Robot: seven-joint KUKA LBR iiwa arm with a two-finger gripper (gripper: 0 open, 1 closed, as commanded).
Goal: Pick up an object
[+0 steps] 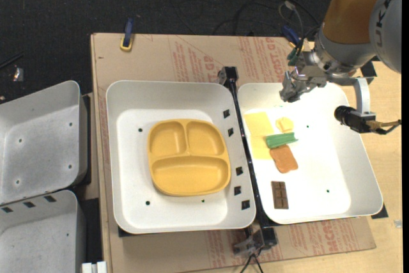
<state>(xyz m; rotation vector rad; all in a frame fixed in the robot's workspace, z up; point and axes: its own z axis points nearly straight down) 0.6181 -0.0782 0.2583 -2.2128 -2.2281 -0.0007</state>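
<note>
Gripper [291, 94] hovers near right bin's [358, 188] back edge, jaw state unclear; bare floor right of toys [278, 144]; bench lettering unreadable.

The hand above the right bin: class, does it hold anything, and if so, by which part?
Nothing is held. The hand hangs over the right bin, apart from the green piece and the orange piece lying below it.

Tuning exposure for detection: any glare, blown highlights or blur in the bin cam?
Camera view: the right bin is brightly lit and near blown out toward its top, by the gripper; the pale yellow sheet barely stands out from the white; the left bin is dimmer and even; the yellow tray is sharp, with soft sheen; the floor is dark.
</note>
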